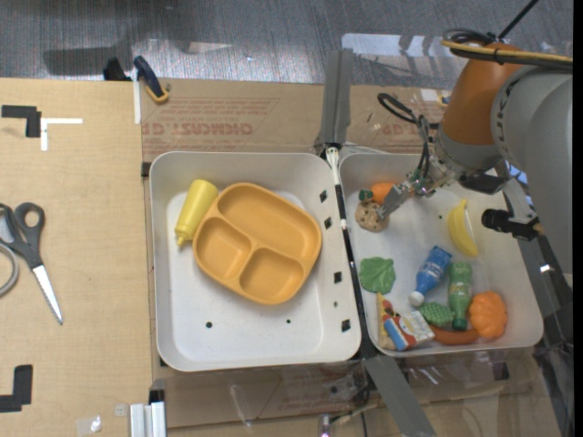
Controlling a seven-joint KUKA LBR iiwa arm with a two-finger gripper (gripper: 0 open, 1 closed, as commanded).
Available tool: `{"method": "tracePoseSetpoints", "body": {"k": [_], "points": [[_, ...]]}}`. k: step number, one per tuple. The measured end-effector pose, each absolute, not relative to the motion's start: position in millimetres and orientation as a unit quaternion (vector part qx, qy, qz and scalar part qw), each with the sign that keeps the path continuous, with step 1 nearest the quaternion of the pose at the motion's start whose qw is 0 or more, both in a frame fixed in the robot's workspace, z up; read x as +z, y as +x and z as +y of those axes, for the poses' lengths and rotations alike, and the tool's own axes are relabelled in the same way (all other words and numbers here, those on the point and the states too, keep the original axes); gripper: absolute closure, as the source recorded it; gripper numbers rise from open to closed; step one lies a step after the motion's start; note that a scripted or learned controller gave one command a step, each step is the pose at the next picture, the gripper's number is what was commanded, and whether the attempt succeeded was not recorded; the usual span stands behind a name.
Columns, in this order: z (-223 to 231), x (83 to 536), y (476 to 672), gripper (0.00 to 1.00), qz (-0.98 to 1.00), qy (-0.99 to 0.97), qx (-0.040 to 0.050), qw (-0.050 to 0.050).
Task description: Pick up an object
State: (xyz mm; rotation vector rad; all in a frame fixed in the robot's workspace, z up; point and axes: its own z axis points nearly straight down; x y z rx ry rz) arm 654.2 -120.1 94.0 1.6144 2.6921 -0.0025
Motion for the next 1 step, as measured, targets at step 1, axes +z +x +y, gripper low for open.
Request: {"method": "tracePoseSetpoints", "body": {"k": [1], "points": [[-100.5, 93.3, 655.7, 0.00, 0.807, 0.591, -0.0003, 0.001]]}}
